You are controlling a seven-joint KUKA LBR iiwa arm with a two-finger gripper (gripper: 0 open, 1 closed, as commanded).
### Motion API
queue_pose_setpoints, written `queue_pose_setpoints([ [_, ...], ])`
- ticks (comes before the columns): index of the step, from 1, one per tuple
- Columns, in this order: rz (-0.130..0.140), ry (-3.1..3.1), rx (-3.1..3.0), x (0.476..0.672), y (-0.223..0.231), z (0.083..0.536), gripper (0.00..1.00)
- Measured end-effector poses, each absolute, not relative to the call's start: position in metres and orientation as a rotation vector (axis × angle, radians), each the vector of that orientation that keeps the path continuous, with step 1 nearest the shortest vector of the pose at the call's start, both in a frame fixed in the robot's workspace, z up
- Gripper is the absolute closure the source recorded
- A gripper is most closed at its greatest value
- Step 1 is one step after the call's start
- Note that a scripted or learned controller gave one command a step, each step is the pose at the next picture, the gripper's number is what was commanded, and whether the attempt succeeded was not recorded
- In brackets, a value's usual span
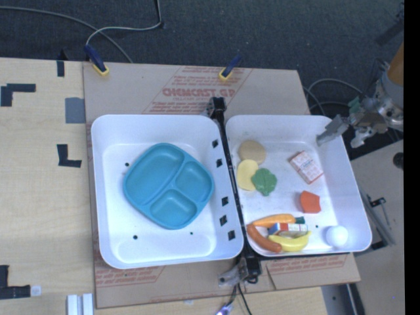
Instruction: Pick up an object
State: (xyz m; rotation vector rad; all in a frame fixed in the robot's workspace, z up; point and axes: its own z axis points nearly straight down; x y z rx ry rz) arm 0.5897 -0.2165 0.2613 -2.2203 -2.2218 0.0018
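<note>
Cardboard (197, 90) sheeting, clamped at its upper edge by two yellow-and-blue clips (98, 63), underlies two shallow white bins that sit side by side at mid-frame. Largest of the contents is the single blue divided plate (169, 184), lying flat and alone in the left bin (105, 176).

Every candidate for the pick sits in the right bin (351, 182), and none has left it yet: the task stands at its very start, with choosing, descending, closing and lifting all apparently ahead. Counted from big to small, the bin holds one cluster of toy food in the lower part (a sausage, a banana (289, 243) and a carrot (275, 220) overlapping, with a small multicoloured piece too fine to name), one tan round disc (252, 151) near the upper left, one pale yellow piece (246, 174) just below it, one green leafy toy (265, 181) touching that yellow piece, one small printed box (306, 167), one orange-red block (310, 201) and one white ball (337, 235) in the lower right corner.

At the upper right of the frame the gripper (341, 130) hangs over the right bin's upper right rim, well apart from every object; its claw grips nothing visible, and whether it is spread or pressed together cannot be told at this angle.
</note>
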Motion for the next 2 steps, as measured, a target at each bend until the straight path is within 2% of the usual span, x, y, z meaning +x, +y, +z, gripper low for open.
queue_pose_setpoints([
  [1,0.0,-2.221,-2.22,0.565,-0.211,0.091,0.0],
  [2,-0.003,-2.227,-2.226,0.524,-0.196,0.087,0.0],
])
